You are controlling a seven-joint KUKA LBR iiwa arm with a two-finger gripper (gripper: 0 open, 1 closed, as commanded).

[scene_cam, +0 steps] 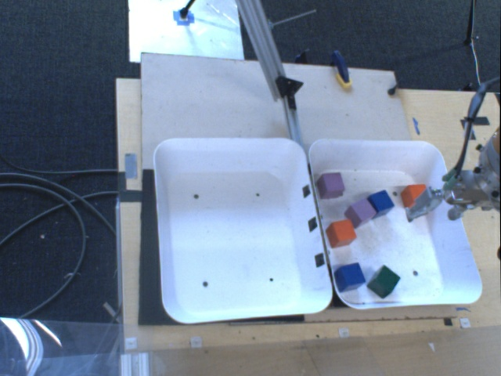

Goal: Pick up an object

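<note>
Bench (235,92): pale board on which two shallow white bins are set side by side.

Left bin (168,210): no blocks are held.

Right bin (462,272): all candidate objects are held here, loosely scattered. Listed: a purple block (330,184) near the inner wall; a lilac block (360,211) touching a blue block (381,202); an orange block (340,233) below them; a second blue block (349,276) and a dark green block (383,281) near the front wall, just beside each other; a second orange block (413,195) toward the right side.

Claw (420,206): reached in from the right, low over the right bin, its tip just beside the right-hand orange block. Whether it is clenched or released cannot be told; nothing is seen between its fingers.

Judgement: the placement suggests this orange block is the target, chosen as the nearest to the arm.
</note>
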